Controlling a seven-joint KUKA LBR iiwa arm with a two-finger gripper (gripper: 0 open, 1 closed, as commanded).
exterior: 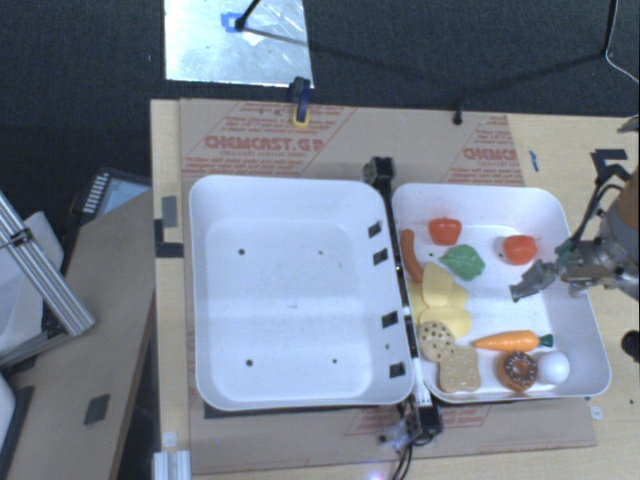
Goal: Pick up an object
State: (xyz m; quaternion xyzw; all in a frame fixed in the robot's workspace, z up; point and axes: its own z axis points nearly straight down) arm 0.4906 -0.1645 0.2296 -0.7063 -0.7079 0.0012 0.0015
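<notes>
Toys are crowding the right bin point(575, 230), and the tool point(527, 287) is hanging over that bin's right side, reaching in from the right edge. From where I am standing I cannot tell how its jaws are standing, and nothing is showing in its grip. Its dark tip is sitting just below a red tomato-like piece point(518, 249) and above an orange carrot point(508, 341), apart from both.

Along the bin's left wall a slim sausage point(408, 255) is lying lengthwise. Near the top a red pepper-like piece point(445, 231) is resting, with a green leafy piece point(464, 261) just below and to its right. Two pale yellow pieces point(441, 299) are lying stacked one below the other in the middle, touching. Below them a round cookie point(434, 340) is sitting beside a slice of toast point(459, 370). In the bottom right corner a brown doughnut point(520, 370) is lying just beside a white egg point(553, 368), with the carrot stretching across above them.

The left bin point(290, 288) is sitting side by side with the right one on the bench point(260, 138).
</notes>
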